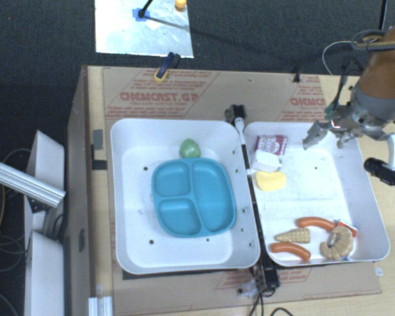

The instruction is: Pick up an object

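Observation:
My gripper point(328, 137) hangs over the far right corner of the right bin point(355, 189), its two fingers spread open with nothing between them. To its left lie a maroon packet point(271, 143), a white block point(266, 161) and a yellow piece point(271, 181). Along the bin's near edge sit two orange sausages point(314, 223) point(289, 249), a tan cone point(295, 236) and a cookie point(336, 242). The gripper touches none of these.
The left bin point(135, 176) holds a blue divided plate point(193, 197) and a green lump point(189, 149) just behind it. A black clip point(237, 115) sits on the divider between the bins. A shiny sheet point(143, 18) lies beyond the bench.

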